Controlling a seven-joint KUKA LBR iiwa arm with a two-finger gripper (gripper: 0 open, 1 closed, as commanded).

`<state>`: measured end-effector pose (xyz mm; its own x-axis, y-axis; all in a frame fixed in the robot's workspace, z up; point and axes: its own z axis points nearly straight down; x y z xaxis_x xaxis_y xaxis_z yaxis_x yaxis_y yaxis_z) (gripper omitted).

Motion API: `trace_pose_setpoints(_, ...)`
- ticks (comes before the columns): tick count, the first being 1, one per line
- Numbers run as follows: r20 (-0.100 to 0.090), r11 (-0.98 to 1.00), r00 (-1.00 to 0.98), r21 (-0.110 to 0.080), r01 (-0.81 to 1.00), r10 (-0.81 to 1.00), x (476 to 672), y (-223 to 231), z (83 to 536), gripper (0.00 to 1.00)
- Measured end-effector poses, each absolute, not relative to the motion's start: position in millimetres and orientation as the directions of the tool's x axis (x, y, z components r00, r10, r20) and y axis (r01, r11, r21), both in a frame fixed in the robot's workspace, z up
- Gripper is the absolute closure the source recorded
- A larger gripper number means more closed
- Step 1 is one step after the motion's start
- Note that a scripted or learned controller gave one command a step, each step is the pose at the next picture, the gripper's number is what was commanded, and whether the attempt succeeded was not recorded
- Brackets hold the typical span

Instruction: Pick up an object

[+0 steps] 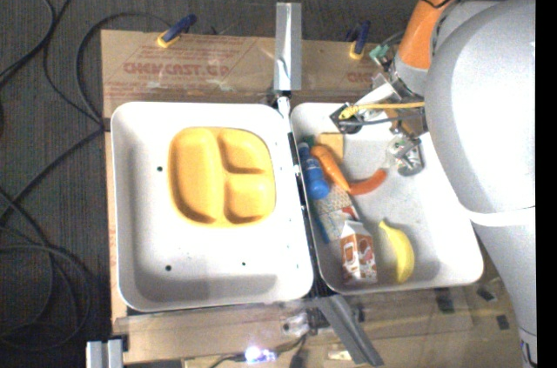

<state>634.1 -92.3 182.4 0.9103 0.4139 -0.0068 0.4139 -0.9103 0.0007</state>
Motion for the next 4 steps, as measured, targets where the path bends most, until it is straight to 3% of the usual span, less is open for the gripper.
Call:
trace_pose_setpoints(1,-0.009,-0.865,0.865,-0.005,0.502,0.503,607.8,-99.5,94.1,0.0)
trace_pose_setpoints(2,-0.008,-0.94,0.94,-0.002,0.342,0.342,551.5,-48.8,181.2,0.0)
trace_pose_setpoints(3,-0.008,-0.877,0.877,-0.003,0.48,0.48,588.9,-120.9,95.3,0.0)
trace_pose_setpoints(4,-0.013,-0.876,0.876,-0.009,0.481,0.481,587.4,-120.1,101.4,1.0)
